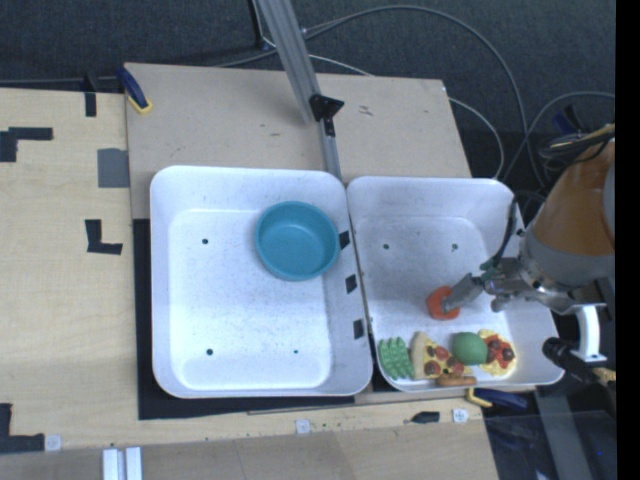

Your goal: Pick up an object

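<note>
White plastic bins, two in count, sit side by side on the bench (pixel 200 98). One blue bowl (pixel 296 240) stands upright in the left bin (pixel 200 358), toward its far right part, close to the shared wall. The right bin (pixel 400 208) carries the remaining items. Counted along its near edge: one green ridged piece (pixel 394 356) at the left, one pizza-slice toy (pixel 431 356) beside it, one green ball-shaped item (pixel 467 347) next, and one yellow piece with red spots (pixel 499 352) at the right end; all four lie close together, some touching. One small orange-red object (pixel 441 304) lies apart from that row, just beyond it, on the bin floor.

One arm enters from the right, orange band above the wrist. Its gripper (pixel 462 295) is low inside the right bin, with the dark fingertip end at the orange-red object and apparently touching its right side. Jaws: whether apart or together cannot be told at this resolution, and no item is seen held between them.
</note>
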Controlling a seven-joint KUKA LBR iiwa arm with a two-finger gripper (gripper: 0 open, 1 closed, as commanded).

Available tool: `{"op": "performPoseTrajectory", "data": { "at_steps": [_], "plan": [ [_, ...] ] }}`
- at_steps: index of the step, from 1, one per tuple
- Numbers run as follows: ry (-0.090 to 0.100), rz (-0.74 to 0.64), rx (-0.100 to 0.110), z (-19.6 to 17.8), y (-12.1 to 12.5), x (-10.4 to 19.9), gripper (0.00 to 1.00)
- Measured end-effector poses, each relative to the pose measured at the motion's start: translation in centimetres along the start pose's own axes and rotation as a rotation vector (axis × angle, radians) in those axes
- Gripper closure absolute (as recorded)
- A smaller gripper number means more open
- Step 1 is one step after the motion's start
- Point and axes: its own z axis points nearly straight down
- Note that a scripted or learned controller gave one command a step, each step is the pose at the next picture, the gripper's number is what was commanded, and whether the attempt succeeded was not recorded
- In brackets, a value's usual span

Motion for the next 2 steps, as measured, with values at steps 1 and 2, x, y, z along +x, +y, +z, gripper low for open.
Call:
{"op": "performPoseTrajectory", "data": {
  "at_steps": [1, 2],
  "plan": [
    [-0.001, 0.0, -0.003, -1.2, 0.1, 0.0, 1.0],
    [-0.002, 0.0, -0.007, -5.5, -0.4, 0.1, 1.0]
  ]
}}
